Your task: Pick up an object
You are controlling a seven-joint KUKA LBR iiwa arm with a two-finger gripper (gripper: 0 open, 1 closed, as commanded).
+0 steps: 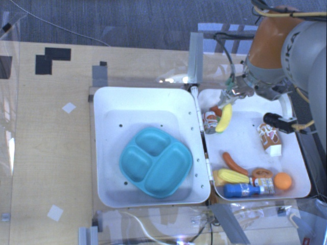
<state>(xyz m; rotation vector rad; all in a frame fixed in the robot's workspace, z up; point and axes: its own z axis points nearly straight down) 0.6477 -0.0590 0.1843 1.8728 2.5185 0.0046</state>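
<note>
My gripper [231,94] hangs over the back left part of the right bin [301,188], under the orange-banded wrist. A yellow banana [224,118] stands tilted directly below it, its upper tip touching or just under the gripper. A red and white can [210,120] lies against the banana's left side, by the bin's left wall. Further forward lie a red sausage [233,162], a yellow corn cob [231,176], a blue bottle [244,190], a small round tin [261,174] and an orange [282,181]. A brown and white packet [269,138] lies at the right.
The left bin [110,111] holds a teal divided plate [156,162]. A raised divider [200,137] separates the two bins. A black part [278,121] juts over the right bin's right side. The grey arm covers the bin's back right corner.
</note>
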